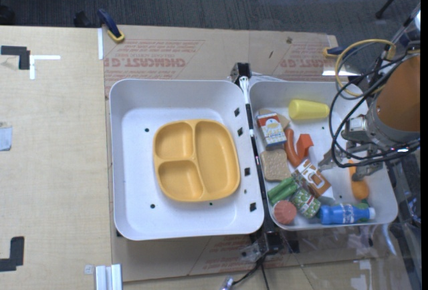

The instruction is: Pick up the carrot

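Gripper (332, 160) hanging low over the right bin (384, 212), finger state impossible to tell among cables. Carrot (292, 148) lying beside the milk carton (271, 130), on the gripper's side of it, touching the bread slice (273, 164) below and a wrapped snack (311, 177). Risky from here: crowded neighbours, so likely to pinch the snack instead, or nudge the carrot under the carton.

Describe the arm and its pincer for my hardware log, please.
The arm has a rounded orange section above a grey metal wrist. Black cables, plus a yellow one, loop loosely around it. The pincer is small, grey and metallic.
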You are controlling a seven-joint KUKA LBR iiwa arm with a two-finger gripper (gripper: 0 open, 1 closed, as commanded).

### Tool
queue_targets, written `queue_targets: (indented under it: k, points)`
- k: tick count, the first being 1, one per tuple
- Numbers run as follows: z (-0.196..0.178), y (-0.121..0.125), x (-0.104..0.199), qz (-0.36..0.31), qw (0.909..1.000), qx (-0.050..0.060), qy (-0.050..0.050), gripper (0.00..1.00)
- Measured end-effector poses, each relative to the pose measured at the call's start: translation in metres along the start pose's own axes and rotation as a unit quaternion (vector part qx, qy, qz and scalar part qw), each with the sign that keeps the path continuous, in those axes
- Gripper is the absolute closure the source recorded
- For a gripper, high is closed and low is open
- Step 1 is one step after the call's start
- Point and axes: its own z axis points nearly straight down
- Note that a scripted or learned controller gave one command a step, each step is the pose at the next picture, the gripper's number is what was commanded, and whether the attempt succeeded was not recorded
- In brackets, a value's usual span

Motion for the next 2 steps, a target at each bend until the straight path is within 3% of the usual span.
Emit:
queue_targets:
  k: [1,2]
  points:
    - [0.0042,-0.0002,-0.0074,-0.187,0.9823,-0.014,-0.006,0.0]
    - [-0.0036,-0.0045,0.0011,-0.186,0.9826,-0.01,0.003,1.0]
